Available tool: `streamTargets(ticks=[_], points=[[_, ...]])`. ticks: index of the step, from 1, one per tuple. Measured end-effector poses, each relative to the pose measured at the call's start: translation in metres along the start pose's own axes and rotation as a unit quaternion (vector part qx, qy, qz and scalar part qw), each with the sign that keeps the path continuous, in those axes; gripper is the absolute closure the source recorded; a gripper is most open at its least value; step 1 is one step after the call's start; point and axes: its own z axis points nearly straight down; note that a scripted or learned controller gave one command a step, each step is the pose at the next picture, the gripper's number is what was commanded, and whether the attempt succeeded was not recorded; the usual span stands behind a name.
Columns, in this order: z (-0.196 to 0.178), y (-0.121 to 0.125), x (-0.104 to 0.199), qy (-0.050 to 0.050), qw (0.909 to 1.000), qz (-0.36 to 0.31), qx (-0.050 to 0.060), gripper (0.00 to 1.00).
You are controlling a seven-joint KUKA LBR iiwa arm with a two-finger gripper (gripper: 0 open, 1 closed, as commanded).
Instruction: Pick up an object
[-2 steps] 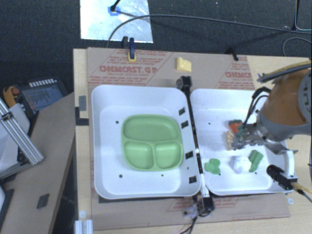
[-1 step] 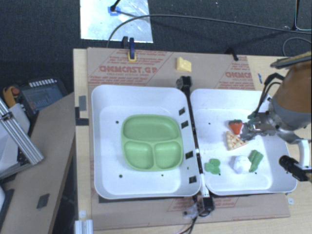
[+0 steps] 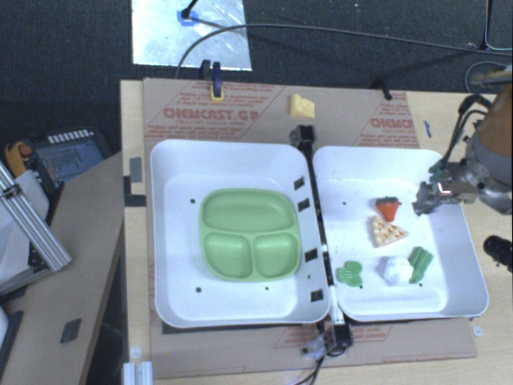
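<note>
White plastic forms both shallow bins on the bench. Seen from the overhead camera, the left bin (image 3: pixel 172 167) carries a pale green divided plate (image 3: pixel 248 233) with one wide compartment along its far side and two smaller ones nearer the camera. The right bin (image 3: pixel 457 287) holds five small toy foods. A red strawberry-like piece (image 3: pixel 388 208) with a dark green top lies toward the far side, its green end pointing away from the camera. Just below it, a tan pizza-slice wedge (image 3: pixel 388 233) lies flat, its long axis running left to right with the narrow tip pointing right. Nearer the front sit a green leafy piece (image 3: pixel 349 274), a white lump (image 3: pixel 395 270), and a green vegetable piece (image 3: pixel 420 263) just beside the lump, slanted with its upper end toward the right.

The gripper (image 3: pixel 429 195) hangs over the right bin's far right area, to the right of the strawberry and apart from it. Whether its jaws stand apart or together cannot be told; nothing shows between them. A yellow block (image 3: pixel 302 106) rests on the cardboard sheet (image 3: pixel 240 112) behind the bins.
</note>
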Motion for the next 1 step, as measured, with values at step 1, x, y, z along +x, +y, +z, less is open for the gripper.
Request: streamTargets(ticks=[1], points=[[0.0004, 0.0081, 0.0447, 0.001, 1.0, -0.003, 0.002, 1.0]])
